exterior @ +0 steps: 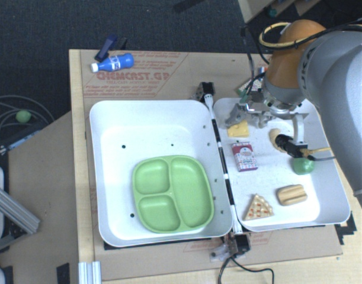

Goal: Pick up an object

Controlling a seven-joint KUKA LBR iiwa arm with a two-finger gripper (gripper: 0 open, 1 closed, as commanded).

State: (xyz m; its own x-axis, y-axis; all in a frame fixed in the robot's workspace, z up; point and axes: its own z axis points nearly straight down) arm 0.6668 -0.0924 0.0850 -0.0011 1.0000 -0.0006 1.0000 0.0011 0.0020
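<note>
My gripper (249,116) hangs over the far left corner of the right bin (329,209), under the orange wrist band. Its fingers stand open, one grey fingertip (232,120) close to the bin's left wall. A yellow cheese wedge (239,129) lies just below and in front of the fingers, not between them. Further toward the front lie a red and white carton (244,157), a pizza slice (259,207), a hot dog bun (291,194) and a small green thing (303,166). A tan ring-shaped piece (275,139) is partly hidden by the arm.
The left bin (109,129) holds a green divided plate (171,193). A blue and white bottle (112,62) lies on the bench beyond the left bin. The big grey arm covers the right bin's far right side.
</note>
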